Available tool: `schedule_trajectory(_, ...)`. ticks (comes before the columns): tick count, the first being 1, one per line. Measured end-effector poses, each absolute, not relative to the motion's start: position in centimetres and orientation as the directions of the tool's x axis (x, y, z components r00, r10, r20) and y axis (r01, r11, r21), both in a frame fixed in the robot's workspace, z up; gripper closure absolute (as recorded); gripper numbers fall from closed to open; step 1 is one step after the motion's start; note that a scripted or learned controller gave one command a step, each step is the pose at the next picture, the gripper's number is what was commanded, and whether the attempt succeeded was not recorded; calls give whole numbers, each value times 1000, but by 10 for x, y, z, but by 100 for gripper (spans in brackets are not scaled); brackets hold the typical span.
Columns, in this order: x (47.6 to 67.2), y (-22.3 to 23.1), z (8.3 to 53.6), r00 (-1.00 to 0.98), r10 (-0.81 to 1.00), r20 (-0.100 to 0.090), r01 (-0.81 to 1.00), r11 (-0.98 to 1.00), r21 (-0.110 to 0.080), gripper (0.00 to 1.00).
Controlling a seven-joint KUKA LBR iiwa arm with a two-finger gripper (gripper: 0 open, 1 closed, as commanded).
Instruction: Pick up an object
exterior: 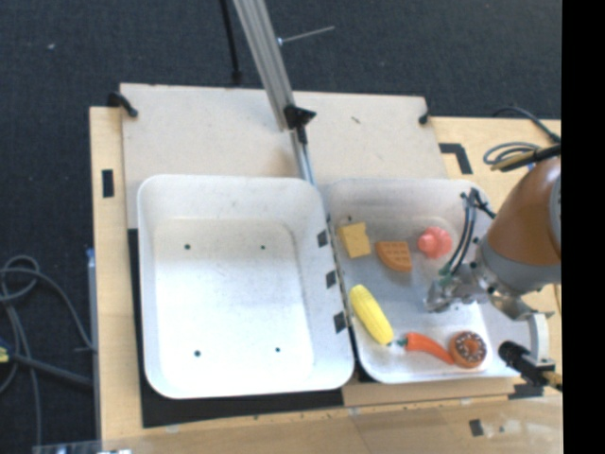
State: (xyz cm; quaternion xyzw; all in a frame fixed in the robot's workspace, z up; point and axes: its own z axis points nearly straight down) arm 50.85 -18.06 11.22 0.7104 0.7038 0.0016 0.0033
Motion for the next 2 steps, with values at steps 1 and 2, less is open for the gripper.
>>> schedule_trajectory(1, 502, -181, 161, 7, 1000, -3, 1000, -7, 7, 100)
schedule_trajectory(2, 506, -192, 211, 0, 1000, -4, 1000, 0, 8, 100)
